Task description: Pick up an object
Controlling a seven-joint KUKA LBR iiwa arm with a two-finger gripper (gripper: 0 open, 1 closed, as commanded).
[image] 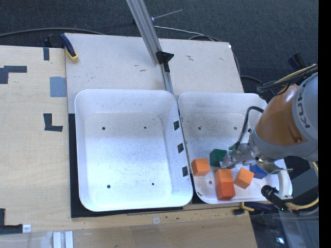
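Note:
In the right bin (207, 112) lie several small blocks near its front. An orange cube (200, 166) sits at the left, a larger orange-red block (224, 184) nearer the front rim, and another orange cube (244, 177) to its right. A dark green block (217, 155) lies just behind them, and a blue block (258, 171) shows partly under the arm. My gripper (231, 157) hangs low over the blocks, right beside the green one and above the orange ones. The wrist hides much of it.
The left bin (129, 149) stands beside the right one, sharing a wall with black clips (180, 148). A metal pole (147, 27) slants in from the top. A yellow-and-blue tool (69, 46) lies on the bench at back left. Cables run along the right side.

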